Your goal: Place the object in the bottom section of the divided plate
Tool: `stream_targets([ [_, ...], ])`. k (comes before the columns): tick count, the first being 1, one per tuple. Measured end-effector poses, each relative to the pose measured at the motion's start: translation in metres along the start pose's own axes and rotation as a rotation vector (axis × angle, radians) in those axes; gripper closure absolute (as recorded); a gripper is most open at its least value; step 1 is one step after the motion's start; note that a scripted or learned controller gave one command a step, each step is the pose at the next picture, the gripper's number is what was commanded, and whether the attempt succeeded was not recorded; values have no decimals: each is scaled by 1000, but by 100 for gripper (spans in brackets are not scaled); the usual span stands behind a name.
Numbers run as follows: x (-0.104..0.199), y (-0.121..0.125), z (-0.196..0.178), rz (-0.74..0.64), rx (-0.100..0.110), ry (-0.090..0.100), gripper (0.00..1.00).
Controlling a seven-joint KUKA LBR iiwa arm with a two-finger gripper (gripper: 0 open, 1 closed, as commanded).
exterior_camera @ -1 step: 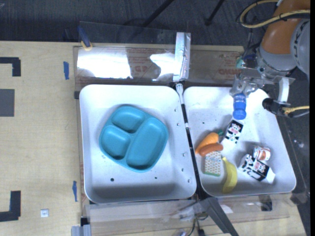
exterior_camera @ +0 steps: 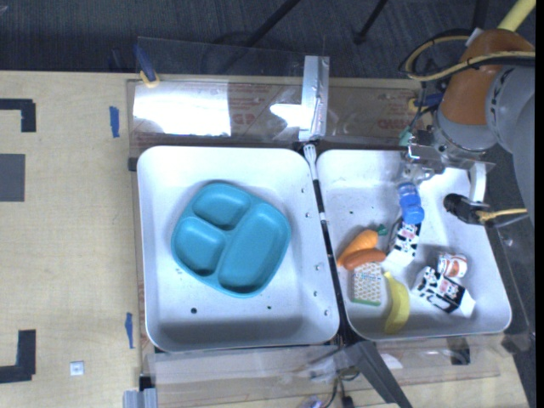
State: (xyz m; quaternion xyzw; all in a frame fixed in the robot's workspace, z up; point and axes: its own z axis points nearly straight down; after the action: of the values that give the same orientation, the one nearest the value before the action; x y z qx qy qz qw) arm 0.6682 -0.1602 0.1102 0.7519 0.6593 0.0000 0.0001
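Note:
A blue divided plate (exterior_camera: 231,238) lies in the left white bin (exterior_camera: 161,177), with two small sections at its upper left and one large section at the lower right. My gripper (exterior_camera: 415,170) hangs over the back of the right bin (exterior_camera: 357,172), at the end of the grey arm with the orange band (exterior_camera: 467,100). Just below it is a blue-topped bottle with a black-and-white body (exterior_camera: 409,219), lying lengthwise. I cannot tell whether the gripper touches it.
The right bin also holds an orange carrot (exterior_camera: 359,248), a small checkered packet (exterior_camera: 368,283), a yellow banana (exterior_camera: 396,303) and a cow-patterned carton (exterior_camera: 444,289). A black cylinder (exterior_camera: 463,206) sticks out of the arm at the bin's right wall.

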Motion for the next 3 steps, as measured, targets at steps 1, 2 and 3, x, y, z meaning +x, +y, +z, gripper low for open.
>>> stream_targets([
  [1, 71, -61, -72, -176, 5, 1, 100],
  [2, 124, -56, -99, -289, 0, -1, 100],
  [3, 203, -112, -115, -428, 5, 0, 100],
])
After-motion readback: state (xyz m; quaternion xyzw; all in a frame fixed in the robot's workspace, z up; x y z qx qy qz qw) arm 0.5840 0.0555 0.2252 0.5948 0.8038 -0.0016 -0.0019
